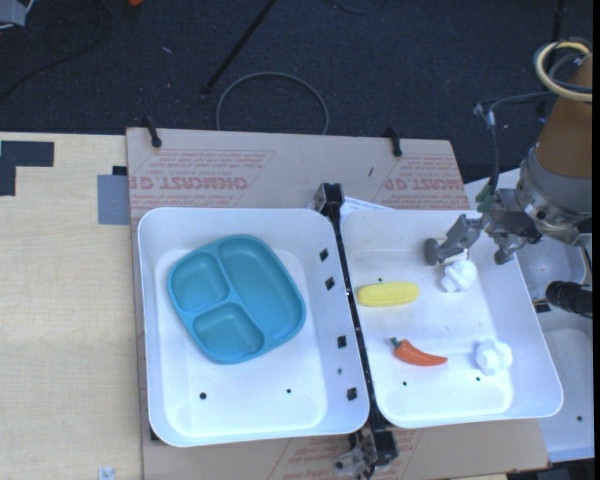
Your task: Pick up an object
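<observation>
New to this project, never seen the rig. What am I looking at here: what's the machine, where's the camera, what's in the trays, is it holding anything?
One camera, fixed above a bench, looks down at a slant on two shallow white bins side by side. The machine is a robot arm reaching in from the picture's right, grey with an orange band, ending in a two-finger gripper. Its task is to pick up an object.

The left bin holds a blue divided plate. The right bin holds a yellow corn cob, an orange-red pepper and two white lumps: one near the front right, one just under the gripper.

The gripper hangs low over that lump near the back of the right bin. Nothing can be seen held between its fingers.
</observation>
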You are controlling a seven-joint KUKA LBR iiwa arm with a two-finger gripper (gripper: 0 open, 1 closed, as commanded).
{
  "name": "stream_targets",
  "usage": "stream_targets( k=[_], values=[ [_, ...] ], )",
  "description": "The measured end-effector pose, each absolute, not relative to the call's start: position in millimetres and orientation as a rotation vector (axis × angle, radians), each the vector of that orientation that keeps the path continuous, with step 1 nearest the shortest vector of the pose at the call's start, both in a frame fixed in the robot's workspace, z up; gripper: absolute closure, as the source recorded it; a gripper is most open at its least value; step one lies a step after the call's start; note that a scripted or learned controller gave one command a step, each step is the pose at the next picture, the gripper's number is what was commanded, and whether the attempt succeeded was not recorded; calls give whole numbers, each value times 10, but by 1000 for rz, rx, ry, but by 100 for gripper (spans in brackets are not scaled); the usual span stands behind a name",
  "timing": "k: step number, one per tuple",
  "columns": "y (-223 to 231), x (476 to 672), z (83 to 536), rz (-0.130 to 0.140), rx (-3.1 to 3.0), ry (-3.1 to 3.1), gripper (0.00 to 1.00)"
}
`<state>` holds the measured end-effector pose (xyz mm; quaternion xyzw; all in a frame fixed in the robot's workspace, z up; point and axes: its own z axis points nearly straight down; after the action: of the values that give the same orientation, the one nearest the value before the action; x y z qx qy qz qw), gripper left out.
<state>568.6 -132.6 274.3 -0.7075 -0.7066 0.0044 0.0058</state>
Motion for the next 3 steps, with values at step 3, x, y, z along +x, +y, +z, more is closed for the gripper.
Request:
stream_targets(
  k=[3],
  values=[
    [-1291,5799,1622,9,-2216,-2215,0]
  ],
)
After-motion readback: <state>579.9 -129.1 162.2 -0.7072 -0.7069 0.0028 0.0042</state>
